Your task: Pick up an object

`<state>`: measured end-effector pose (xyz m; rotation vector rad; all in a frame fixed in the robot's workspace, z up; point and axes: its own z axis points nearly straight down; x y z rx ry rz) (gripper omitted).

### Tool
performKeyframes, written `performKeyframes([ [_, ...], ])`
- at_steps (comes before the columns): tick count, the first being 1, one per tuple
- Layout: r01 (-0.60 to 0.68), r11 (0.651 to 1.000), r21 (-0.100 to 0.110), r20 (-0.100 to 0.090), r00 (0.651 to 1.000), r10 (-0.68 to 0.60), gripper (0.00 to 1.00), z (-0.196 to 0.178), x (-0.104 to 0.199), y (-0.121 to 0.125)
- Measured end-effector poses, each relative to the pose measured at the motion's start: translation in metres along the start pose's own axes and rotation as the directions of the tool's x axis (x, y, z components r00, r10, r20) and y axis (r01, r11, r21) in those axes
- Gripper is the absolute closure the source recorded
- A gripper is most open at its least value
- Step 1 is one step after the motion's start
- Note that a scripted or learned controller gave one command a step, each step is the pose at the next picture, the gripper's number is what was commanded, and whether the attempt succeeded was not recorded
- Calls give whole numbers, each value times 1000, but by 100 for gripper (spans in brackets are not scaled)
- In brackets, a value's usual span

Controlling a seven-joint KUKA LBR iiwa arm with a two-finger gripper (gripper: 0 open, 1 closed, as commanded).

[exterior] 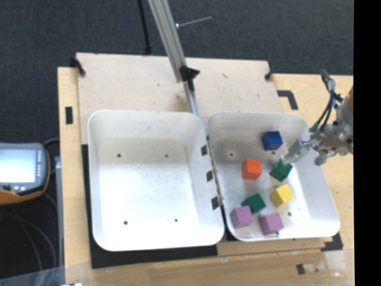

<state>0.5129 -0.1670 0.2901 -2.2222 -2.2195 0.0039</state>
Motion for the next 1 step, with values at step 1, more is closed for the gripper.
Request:
performKeyframes([
  [1,-3,1000,-10,5,1000,3,0,-56,-46,-29],
])
